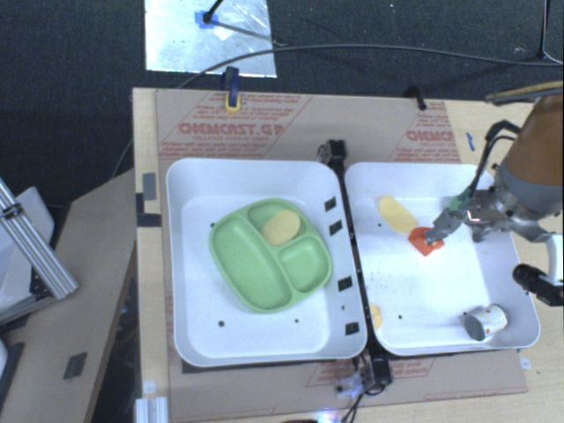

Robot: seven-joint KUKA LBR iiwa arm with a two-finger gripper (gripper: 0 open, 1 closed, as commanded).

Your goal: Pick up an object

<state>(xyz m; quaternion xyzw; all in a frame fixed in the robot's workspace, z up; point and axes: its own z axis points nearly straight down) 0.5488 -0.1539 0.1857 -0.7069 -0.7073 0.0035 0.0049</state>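
— Over the right bin, your gripper meets the orange block; whether its claw is apart, you cannot tell.
— Risk?
— An off-centre close could shove it away.

Both bins, the left bin and the right bin, appear as smooth white plastic with a faint speckle and a soft sheen. The green tray in the left bin looks like matt moulded plastic; the yellow piece on it has a dull, smooth surface. Under the bins lies a brown board, matt like cardboard or masked sheet, printed in red. The far sheet is glossy and reflective, like foil or film. The floor resembles dark rough carpet. The arm's band shows a smooth orange finish.
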